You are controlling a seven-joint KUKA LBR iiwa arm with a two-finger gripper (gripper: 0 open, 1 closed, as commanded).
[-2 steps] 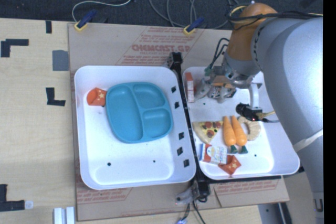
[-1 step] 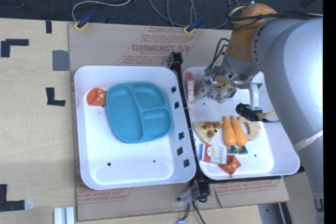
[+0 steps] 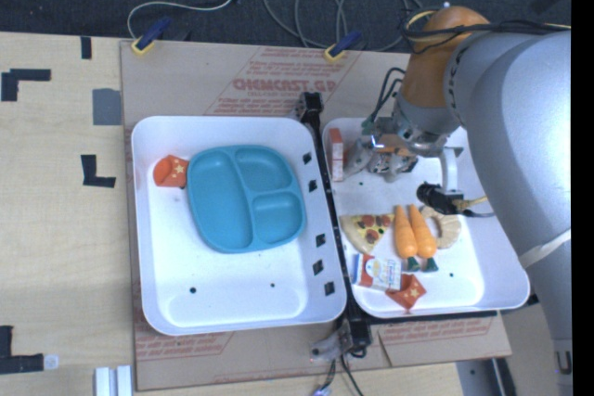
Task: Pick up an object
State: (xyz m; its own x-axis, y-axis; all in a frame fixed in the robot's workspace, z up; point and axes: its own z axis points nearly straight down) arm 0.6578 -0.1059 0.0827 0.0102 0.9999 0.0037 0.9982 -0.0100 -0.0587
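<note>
Grey arm housing (image 3: 520, 134) looms nearest the lens on the right, but reading from the left, a small orange-red toy (image 3: 170, 171) sits just beside a blue divided plate (image 3: 247, 198) in the left bin (image 3: 158, 292). Across the divider, the right bin (image 3: 501, 287) holds a pizza slice (image 3: 365, 230), two carrots (image 3: 414, 231) and small packets (image 3: 382, 273) — all untouched — with the end effector (image 3: 390, 158) low over the bin's far end; whether it is apart or together cannot be told. Judged as the approach step, the next move calls for settling squarely over one item — likely those nearby — before closing.
</note>
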